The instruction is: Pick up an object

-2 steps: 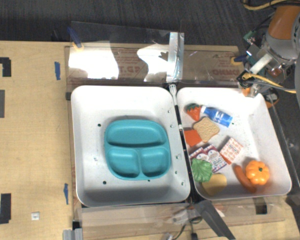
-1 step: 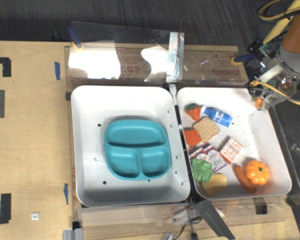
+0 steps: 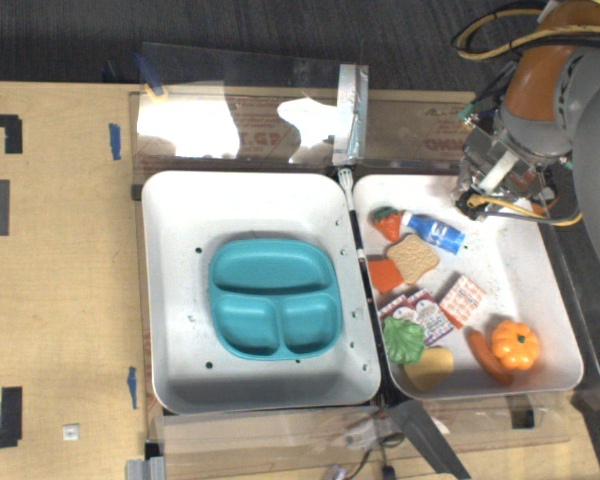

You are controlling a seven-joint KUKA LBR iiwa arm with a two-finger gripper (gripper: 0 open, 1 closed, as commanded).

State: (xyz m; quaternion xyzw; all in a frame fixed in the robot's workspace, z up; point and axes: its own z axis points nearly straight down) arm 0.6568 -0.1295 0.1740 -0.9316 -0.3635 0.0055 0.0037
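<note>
My gripper [image 3: 483,186] hangs over the back right corner of the right bin [image 3: 550,268], and no object sits between it and the bin floor that I can make out. The nearest thing is a blue and white tube [image 3: 432,231], just to its left and nearer the front. Beside the tube lie a red-orange piece [image 3: 385,223], a slice of toast [image 3: 413,256] and an orange block [image 3: 383,273]. Toward the front are two red and white packets [image 3: 463,300], a green leafy piece [image 3: 402,340], a yellow lump [image 3: 431,365] and an orange pumpkin [image 3: 515,343] resting on a red-orange stick [image 3: 483,354].
The left bin [image 3: 170,218] holds a teal divided tray [image 3: 275,296] in its middle. A clear plastic panel with a metal strip [image 3: 350,113] stands behind the bins. The right bin's far right floor [image 3: 525,268] is bare white.
</note>
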